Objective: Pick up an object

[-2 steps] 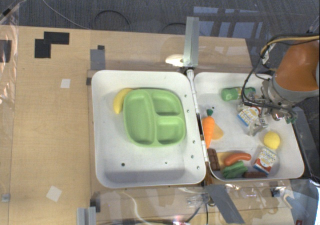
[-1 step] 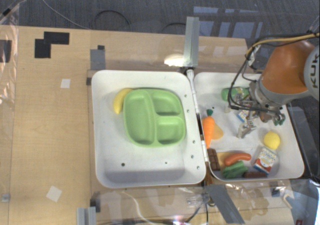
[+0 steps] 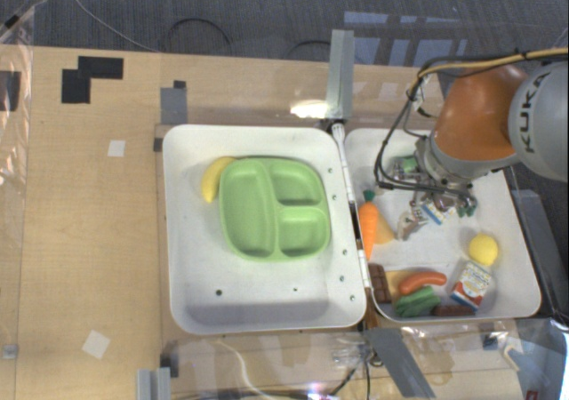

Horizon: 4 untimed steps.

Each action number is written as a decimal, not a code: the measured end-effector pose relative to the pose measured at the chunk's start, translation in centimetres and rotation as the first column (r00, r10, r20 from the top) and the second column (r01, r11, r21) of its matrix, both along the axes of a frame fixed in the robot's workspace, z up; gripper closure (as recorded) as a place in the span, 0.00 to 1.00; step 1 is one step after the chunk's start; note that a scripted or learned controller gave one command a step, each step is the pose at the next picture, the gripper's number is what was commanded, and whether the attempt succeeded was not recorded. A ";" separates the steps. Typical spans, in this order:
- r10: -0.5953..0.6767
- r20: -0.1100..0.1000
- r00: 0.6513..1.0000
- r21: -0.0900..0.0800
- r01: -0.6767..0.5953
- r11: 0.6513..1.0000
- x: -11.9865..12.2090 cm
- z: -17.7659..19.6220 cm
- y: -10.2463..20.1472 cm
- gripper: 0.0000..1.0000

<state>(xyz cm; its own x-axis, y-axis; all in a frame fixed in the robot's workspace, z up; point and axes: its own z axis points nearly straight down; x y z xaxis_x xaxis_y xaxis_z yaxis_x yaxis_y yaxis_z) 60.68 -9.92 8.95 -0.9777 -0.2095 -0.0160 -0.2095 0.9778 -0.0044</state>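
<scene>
Overhead view as I see it from the remote station. Counter (image 3: pixel 89 238) w/ 2 shallow white bins side by side: left bin (image 3: pixel 191 300) & right bin (image 3: pixel 524 287).

Left bin, 2 items: 1 green divided plate (image 3: pixel 271 209), 3 compartments, lying flat near centre; 1 banana (image 3: pixel 212 178) touching the plate's left edge, partly tucked under it.

Right bin, approx. 7 items: 1 carrot (image 3: pixel 367 228) along the left wall; 1 lemon (image 3: pixel 483 250) toward the right; 1 small carton (image 3: pixel 473 284) just below the lemon; 1 sausage (image 3: pixel 421 281) & 1 green veg. piece (image 3: pixel 416 302) touching each other at the lower edge; 1 brown bar (image 3: pixel 379 283) at lower left; 1 dark item (image 3: pixel 452 309) beside the carton, too small to identify.

Arm (image 3: pixel 498 118) enters from the right, orange band over the right bin's upper half. End effector (image 3: pixel 416 220) sits low betw. carrot & lemon, near the bin's middle; I cannot tell whether it is open or closed, nor whether anything is gripped. Pickable objects all lie in the bins.
</scene>
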 end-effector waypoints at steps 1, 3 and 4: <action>-0.206 -0.011 0.978 0.000 0.206 0.979 -1.8 1.0 -11.0 0.00; -0.045 0.001 0.999 0.000 0.045 0.999 -3.7 0.0 -8.0 0.00; 0.036 -0.035 0.999 0.007 -0.036 0.999 4.2 -0.2 -10.6 0.00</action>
<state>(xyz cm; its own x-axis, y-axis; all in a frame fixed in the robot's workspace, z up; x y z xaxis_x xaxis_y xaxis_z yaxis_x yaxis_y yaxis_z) 64.89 -20.48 8.74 -0.9695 -0.2444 0.0166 -0.2443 0.9697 0.0093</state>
